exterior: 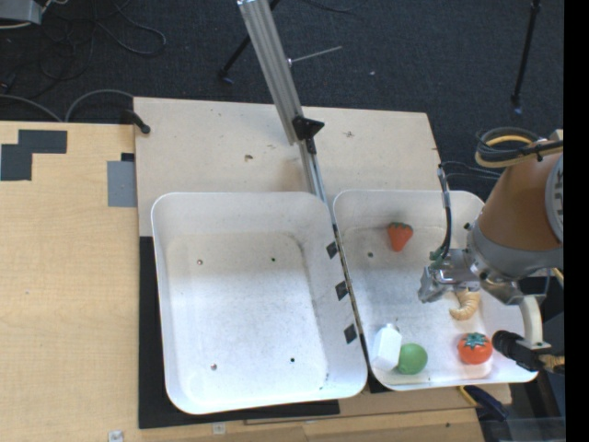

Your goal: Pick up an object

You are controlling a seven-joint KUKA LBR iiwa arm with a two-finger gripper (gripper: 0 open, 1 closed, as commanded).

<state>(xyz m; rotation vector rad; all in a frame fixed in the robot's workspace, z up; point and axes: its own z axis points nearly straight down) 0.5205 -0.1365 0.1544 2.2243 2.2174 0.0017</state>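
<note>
Overhead slanted view of the worktop with two shallow white bins side by side. The left bin has a speckled floor. The right bin holds five small objects. A red strawberry-like piece lies near the far middle of that bin, well apart from the rest. At the near edge a white block leans against the dividing wall, touching a green ball just beside it. A red tomato with a green top sits in the near right corner. A pale tan curved piece lies between the tomato and my wrist.

My arm enters from the right, its orange band over the bin's right rim. My jaws hang low over the middle-right of the right bin, just beside the tan piece; whether they touch it I cannot tell. Whether my jaws are open or closed I cannot tell, and nothing is visibly between them.

A slanted metal rail rises from the far side of the worktop, between the bins.
</note>
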